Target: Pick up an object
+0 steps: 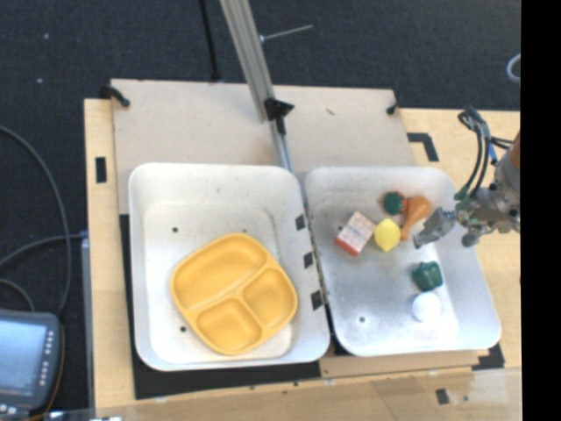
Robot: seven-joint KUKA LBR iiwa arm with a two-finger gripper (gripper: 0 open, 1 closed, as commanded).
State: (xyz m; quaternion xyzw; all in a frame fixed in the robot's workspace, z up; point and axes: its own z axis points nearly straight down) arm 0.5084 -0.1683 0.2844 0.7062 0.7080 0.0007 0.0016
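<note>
The right bin (368, 336) holds several small objects. An orange carrot with a green top (414, 210) lies near its far right. Beside it are a yellow lemon (387, 234) and a small red and white box (354, 233). Nearer the front lie a dark green piece (427, 275) and a white ball (427, 307). My gripper (452, 229) hovers over the bin's right side, just right of the carrot and above the green piece. It is open, with nothing between its fingers (431, 228).
The left bin (158, 200) holds a yellow divided plate (233, 294). A slanted metal post (250, 51) rises from the bench behind the bins. Cables run along the arm at the right edge (478, 147).
</note>
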